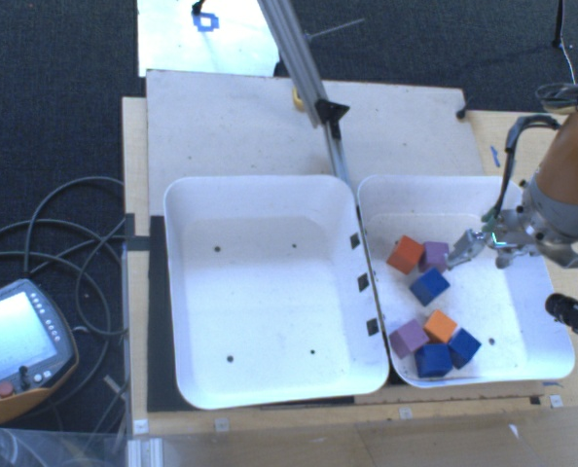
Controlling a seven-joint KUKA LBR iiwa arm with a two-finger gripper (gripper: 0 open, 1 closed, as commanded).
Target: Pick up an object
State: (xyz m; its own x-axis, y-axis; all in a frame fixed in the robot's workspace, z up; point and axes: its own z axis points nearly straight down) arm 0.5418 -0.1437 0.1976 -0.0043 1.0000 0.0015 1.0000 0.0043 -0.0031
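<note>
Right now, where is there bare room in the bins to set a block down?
The left bin has a bare floor throughout. In the right bin, the strip along the far wall is free; blocks crowd the middle and near corner, around the orange block and the gripper.

A teach pendant [18, 350] with a lit screen and an orange underside lies on the dark carpet at lower left, beside loops of black cable [70, 251]. The left white bin [187, 290] sits on the bench — small dark holes dot its floor. A slanted metal pole [294, 52] crosses a pale board [231, 125] behind the bins, and a bright white sheet [172, 27] with a small blue mark lies beyond.
</note>
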